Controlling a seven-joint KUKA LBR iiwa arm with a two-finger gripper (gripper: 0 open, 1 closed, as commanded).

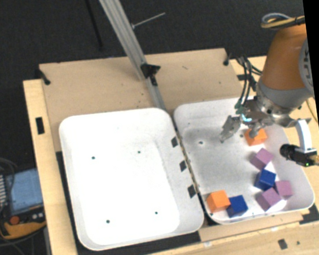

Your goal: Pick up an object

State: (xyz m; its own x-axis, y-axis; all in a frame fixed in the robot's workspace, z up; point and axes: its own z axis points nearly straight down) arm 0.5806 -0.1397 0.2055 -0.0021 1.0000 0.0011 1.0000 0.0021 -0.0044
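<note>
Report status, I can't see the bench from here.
Tool over right bin, grip unclear. Orange block beside it, unlifted. Blocks clustered nearby.

We log right bin (209, 152) contents: orange blocks (256, 136) (218, 199), blue blocks (265, 179) (237, 205), purple blocks (263, 157) (283, 188) (268, 199), clustered at near-right corner.

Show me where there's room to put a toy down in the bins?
The left bin has bare white floor all across. In the right bin, the part beside the middle divider is bare. It is crowded along the right and near sides: orange block, blue block, purple blocks, and the gripper.
</note>
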